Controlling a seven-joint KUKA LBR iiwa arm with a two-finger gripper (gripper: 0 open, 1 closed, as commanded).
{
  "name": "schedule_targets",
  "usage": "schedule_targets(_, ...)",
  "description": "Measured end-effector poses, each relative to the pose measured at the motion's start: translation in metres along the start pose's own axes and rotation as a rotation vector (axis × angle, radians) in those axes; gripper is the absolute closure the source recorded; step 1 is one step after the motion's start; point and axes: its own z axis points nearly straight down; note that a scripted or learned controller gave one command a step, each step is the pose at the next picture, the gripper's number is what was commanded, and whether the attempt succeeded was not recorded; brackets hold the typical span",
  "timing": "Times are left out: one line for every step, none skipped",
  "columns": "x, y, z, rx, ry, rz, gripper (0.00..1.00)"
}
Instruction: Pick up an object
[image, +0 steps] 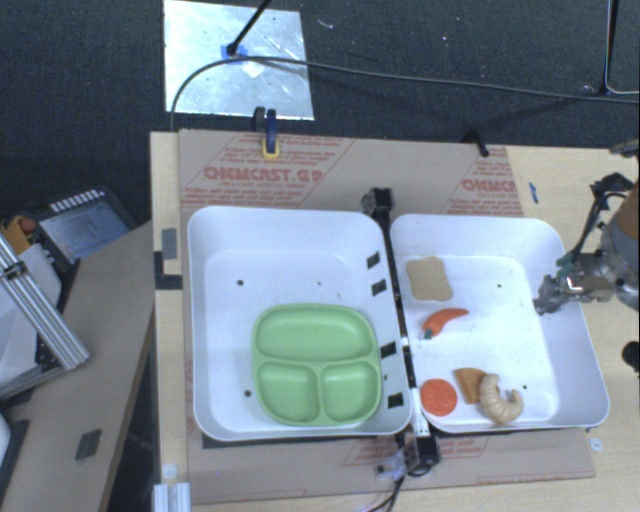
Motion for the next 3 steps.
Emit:
schedule_targets(0.057, 0.017, 0.008, 0.003, 0.003, -0.006, 1.0)
schedule_targets(0.116, 0.04, 0.011, 0.001, 0.003, -0.006, 1.0)
schedule_targets(0.162, 0.064, 0.0, 0.0, 0.003, -0.005, 1.0)
